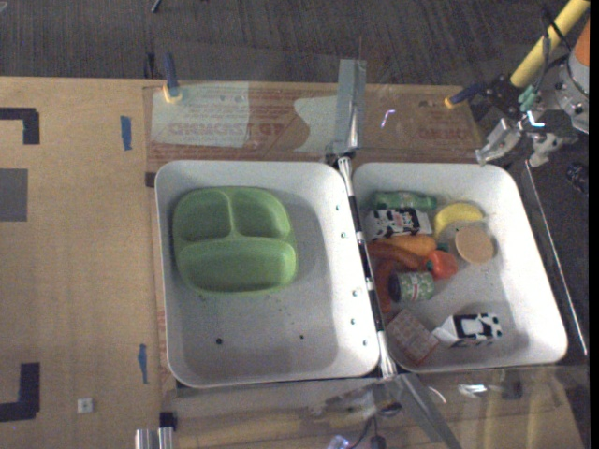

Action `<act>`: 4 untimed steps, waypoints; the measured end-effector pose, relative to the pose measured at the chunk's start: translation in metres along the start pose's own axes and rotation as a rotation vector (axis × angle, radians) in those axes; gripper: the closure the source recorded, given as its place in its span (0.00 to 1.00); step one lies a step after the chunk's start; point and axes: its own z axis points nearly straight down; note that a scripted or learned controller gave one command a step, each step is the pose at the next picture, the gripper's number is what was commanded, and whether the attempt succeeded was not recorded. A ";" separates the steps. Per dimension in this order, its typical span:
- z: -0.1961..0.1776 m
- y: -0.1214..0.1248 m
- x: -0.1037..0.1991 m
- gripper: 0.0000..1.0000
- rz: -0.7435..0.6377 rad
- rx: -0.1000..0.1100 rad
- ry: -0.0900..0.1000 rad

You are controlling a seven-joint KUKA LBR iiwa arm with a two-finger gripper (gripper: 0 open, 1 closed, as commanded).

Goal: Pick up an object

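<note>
Hovering tool (510,138) beyond right bin (538,251), green plate (234,239) in left bin (271,344)

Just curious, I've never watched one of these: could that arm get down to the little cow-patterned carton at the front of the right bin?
Probably yes. The carton lies apart from the other toys with nothing over it, and the gripper hangs just past the bin's far corner.

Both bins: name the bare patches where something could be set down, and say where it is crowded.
Left bin: bare floor below and right of the green plate. Right bin: a bare strip along its right wall, beside the cow-print carton. Crowded: the right bin's left half, around the can and carrot.
</note>
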 end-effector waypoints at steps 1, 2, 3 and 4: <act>0.117 -0.043 0.001 0.00 -0.045 0.000 -0.001; 0.159 -0.071 0.030 0.00 -0.093 -0.019 -0.006; 0.143 -0.066 0.029 1.00 -0.093 -0.036 -0.011; 0.024 -0.093 0.087 1.00 0.209 -0.001 -0.002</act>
